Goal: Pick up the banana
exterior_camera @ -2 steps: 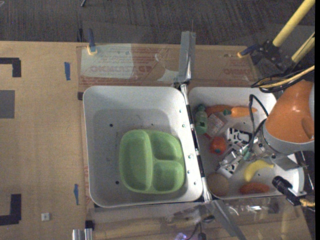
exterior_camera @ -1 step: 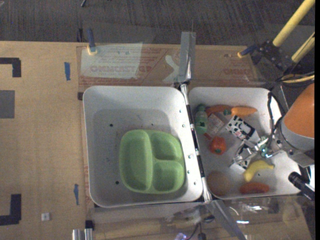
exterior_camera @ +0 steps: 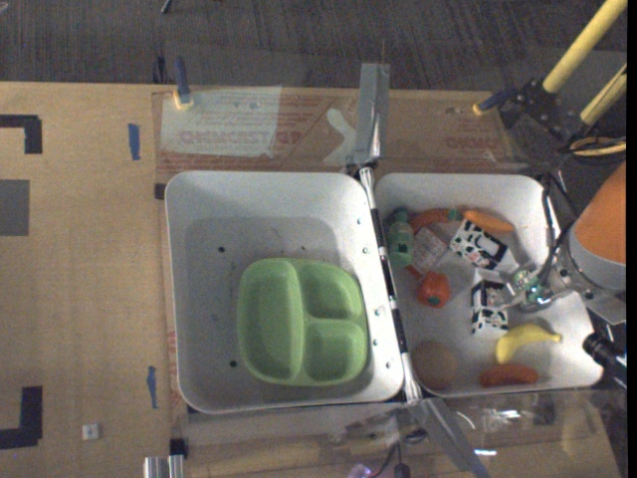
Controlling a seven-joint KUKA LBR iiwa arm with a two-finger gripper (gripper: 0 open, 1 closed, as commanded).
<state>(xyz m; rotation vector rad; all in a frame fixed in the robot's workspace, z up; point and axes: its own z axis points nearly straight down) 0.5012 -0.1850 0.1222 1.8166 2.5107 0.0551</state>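
The yellow banana [exterior_camera: 527, 342] lies in the right bin [exterior_camera: 468, 185], near its front right corner, curving up to the right. My gripper [exterior_camera: 526, 287] hangs over the same bin on the arm coming in from the right. It sits a little behind the banana and right beside a black-and-white cow-patterned carton [exterior_camera: 489, 308]. Nothing yellow shows at the gripper's tip, and the banana rests apart from it on the bin floor.
The right bin also holds a second cow-patterned carton [exterior_camera: 480, 244], a carrot [exterior_camera: 489, 220], a red fruit [exterior_camera: 433, 289], a green bottle [exterior_camera: 400, 243], a brown round toy [exterior_camera: 434, 362] and an orange-red toy [exterior_camera: 510, 374] just in front of the banana. A green divided plate [exterior_camera: 302, 321] lies in the left bin [exterior_camera: 199, 267].
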